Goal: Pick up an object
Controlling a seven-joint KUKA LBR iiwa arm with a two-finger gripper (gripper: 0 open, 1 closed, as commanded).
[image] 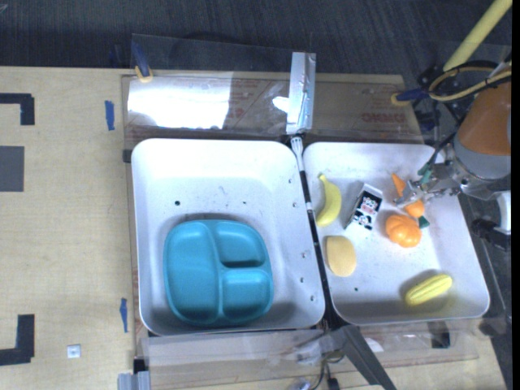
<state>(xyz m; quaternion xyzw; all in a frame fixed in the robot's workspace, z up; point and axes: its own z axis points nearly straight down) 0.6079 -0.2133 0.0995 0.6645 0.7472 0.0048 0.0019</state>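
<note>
The right bin (378, 295) holds several toy foods. A yellow banana (328, 201) lies by its left wall, with a small black-and-white box (367, 208) beside it. A pale yellow oval piece (341, 255) sits below the banana. A round orange fruit (403, 230) rests mid-bin, and a yellow corn-like piece (428, 288) lies near the front. A small orange carrot-like piece (397, 184) lies toward the back. My gripper (424, 187) hangs low over the bin's right side, just right of the carrot piece and above the orange fruit. Nothing shows in its grasp.
The left bin (211, 173) holds a blue divided plate (218, 268) in its front half. A clear plastic panel (215, 96) stands behind the bins. The arm's orange band (487, 128) and yellow cables (463, 80) crowd the right bin's far right corner.
</note>
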